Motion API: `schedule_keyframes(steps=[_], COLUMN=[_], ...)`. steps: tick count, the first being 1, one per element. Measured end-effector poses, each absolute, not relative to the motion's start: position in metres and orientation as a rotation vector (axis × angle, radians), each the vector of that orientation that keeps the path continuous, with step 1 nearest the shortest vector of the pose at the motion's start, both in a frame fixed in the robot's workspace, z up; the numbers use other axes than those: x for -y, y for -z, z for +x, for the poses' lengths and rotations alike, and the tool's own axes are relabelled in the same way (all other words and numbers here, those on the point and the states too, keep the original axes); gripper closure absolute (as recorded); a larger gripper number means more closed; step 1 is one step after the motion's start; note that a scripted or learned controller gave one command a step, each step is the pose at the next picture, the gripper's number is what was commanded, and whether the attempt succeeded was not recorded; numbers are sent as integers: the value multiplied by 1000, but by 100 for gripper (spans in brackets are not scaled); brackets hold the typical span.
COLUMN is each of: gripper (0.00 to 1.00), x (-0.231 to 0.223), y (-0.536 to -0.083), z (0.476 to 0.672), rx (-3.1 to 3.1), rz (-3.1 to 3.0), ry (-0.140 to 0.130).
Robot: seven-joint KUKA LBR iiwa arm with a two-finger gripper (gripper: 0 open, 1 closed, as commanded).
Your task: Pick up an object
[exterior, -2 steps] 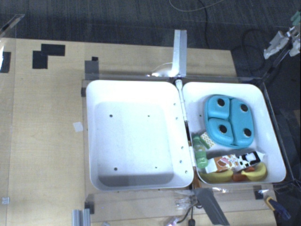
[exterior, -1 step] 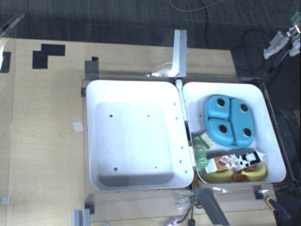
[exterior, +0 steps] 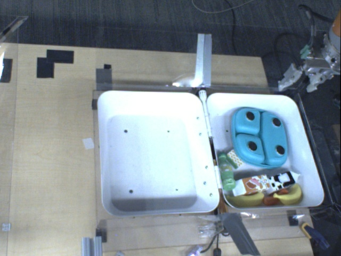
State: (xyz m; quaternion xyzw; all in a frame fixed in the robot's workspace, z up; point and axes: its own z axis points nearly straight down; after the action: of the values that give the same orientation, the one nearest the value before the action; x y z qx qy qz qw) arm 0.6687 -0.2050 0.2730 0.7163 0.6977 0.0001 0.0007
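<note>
Gripper (exterior: 311, 71) hangs outside the right bin (exterior: 303, 116), its grip state impossible to read. Approach stage, I'd say: the blue tray (exterior: 260, 135) lies below-left of it; next it must swing over and descend.

A pale wooden bench (exterior: 48, 159) carries two shallow white bins side by side, their inner rims touching. The left bin (exterior: 104, 159) and the right bin (exterior: 309, 143) sit inside a thin metal frame (exterior: 204, 57) with an upright post rising behind their seam. Black tape patches (exterior: 53, 62) lie on the bench's far left corner.
</note>
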Motion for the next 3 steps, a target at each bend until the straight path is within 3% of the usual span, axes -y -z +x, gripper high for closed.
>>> schedule_keyframes(steps=[1,2,3], gripper=[0,0,100], x=[189,205,204], y=[-371,-275,-288], z=[628,652,654], rx=[-2239,-1775,-1782], rz=[2193,2588,2577], ry=[-7,-3,-9])
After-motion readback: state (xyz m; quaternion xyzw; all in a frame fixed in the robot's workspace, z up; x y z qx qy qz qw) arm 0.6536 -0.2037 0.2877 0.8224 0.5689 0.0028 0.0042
